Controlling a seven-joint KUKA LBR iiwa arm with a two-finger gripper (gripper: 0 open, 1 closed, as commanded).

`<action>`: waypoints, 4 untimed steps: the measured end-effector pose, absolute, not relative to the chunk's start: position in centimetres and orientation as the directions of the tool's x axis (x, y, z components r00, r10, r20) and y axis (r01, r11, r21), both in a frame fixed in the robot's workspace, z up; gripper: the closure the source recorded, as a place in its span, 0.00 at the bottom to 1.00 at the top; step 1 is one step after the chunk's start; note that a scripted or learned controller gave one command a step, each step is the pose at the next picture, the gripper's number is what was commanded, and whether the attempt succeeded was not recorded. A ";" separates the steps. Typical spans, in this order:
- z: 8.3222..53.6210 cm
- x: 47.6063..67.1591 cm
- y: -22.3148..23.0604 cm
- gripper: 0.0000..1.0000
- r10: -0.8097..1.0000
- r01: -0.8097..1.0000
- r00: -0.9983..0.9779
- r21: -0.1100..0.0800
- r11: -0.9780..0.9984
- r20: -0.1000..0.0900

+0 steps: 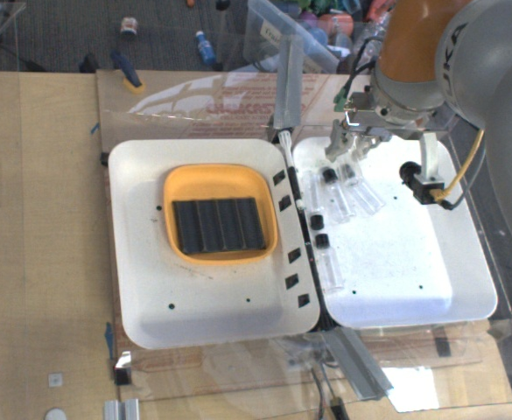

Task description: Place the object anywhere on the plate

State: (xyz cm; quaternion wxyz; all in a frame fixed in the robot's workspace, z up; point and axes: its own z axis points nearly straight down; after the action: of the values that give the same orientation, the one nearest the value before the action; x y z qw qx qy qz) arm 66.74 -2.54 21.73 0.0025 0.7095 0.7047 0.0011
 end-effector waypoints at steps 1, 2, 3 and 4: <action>24.6 66.7 -1.8 1.00 0.998 0.998 -0.062 0.006 0.062 -0.002; 27.0 66.8 -1.6 1.00 0.967 0.967 -0.254 0.006 0.254 -0.003; 26.9 66.7 -0.7 1.00 0.924 0.924 -0.383 0.003 0.383 -0.002; 28.2 66.8 -0.7 1.00 0.917 0.917 -0.400 0.006 0.400 -0.004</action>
State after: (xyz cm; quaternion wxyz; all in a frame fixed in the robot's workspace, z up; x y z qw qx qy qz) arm 66.77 -0.68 28.22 0.0036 0.5479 0.8365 0.0015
